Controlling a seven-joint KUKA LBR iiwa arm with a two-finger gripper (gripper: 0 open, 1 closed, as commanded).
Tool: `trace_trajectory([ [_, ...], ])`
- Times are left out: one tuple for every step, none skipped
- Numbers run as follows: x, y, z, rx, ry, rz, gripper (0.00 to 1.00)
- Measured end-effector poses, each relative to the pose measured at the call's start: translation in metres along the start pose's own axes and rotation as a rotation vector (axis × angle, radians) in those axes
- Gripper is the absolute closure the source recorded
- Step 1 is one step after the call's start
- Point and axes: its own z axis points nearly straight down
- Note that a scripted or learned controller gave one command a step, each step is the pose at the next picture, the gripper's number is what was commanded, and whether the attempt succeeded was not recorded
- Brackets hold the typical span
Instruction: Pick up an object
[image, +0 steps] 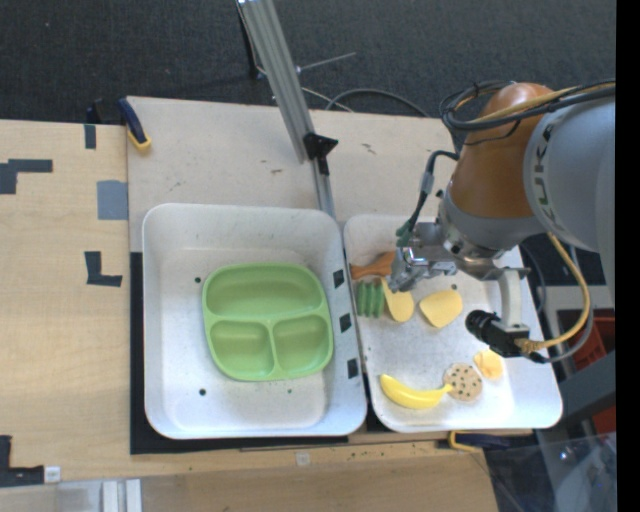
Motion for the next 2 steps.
trace_trajectory([
  [0.053,0.010,-0.008,-0.002,0.001,-0.001,1.00],
  [0.108,0.006,0.001,0.001,0.000,-0.001,1.00],
])
